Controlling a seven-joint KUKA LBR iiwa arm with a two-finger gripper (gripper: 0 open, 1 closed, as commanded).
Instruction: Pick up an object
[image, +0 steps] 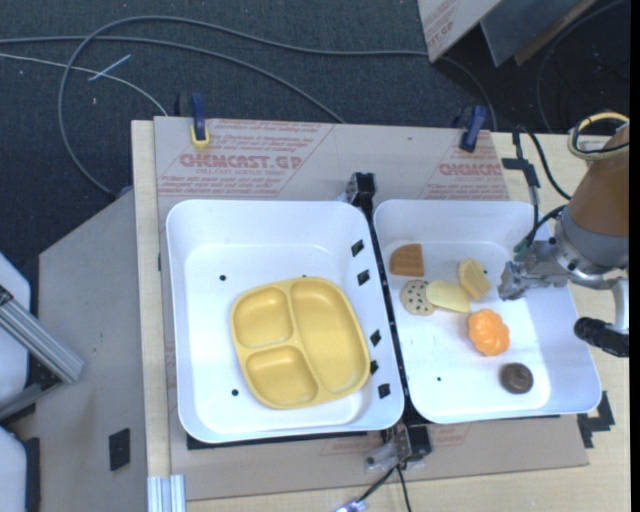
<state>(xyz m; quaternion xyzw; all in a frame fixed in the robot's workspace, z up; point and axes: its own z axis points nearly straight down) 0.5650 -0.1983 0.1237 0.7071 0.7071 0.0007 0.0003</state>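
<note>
So here we've got the worktop with two white bins side by side. The left bin has a yellow divided plate sitting in it, three compartments, nothing else in there with it.

The right bin is where all the pickable stuff is: a brown toast-looking piece near the back left, a speckled cookie just in front of it, a pale yellow wedge touching the cookie's right side, another yellowish piece just beside that, an orange lumpy thing in the middle, and a small dark brown round item toward the front.

The arm comes in from the right, and the tool sits low over the right bin, right next to the yellowish piece. We honestly can't tell how it's set from this angle. We don't see anything caught in it; all the items look like they're lying on the bin floor.
</note>
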